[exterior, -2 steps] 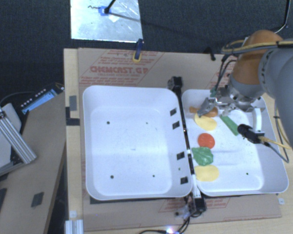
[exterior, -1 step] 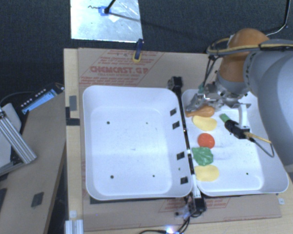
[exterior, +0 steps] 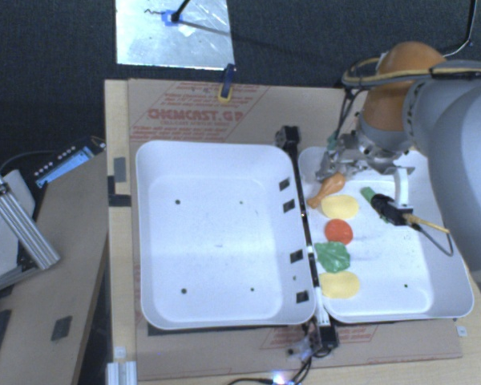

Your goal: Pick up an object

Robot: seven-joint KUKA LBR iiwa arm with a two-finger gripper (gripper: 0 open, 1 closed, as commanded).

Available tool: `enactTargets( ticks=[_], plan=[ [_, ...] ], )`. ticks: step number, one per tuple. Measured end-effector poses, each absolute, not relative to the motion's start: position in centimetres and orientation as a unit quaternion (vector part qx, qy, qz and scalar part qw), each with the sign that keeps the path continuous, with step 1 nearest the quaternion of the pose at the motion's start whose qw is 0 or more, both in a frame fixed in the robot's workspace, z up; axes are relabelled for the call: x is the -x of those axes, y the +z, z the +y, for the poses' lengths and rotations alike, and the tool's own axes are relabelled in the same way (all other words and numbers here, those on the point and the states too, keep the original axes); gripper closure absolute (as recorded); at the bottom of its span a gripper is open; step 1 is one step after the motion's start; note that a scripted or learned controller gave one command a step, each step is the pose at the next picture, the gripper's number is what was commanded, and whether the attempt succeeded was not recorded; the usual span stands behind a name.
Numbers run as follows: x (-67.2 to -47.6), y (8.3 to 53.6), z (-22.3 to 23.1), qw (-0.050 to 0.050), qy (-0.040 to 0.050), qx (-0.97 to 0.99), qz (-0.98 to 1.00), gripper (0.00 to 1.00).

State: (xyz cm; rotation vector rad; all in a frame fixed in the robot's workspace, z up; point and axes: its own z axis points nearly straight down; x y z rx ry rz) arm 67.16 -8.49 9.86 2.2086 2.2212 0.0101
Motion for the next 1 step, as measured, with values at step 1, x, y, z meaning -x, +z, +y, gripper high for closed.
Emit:
enactTargets(
  ticks=[1],
  plan=[
    [-66.21, 19.16, -2.54, 0.003, 0.0047, -0.704, 0.711, 1.0]
  ],
)
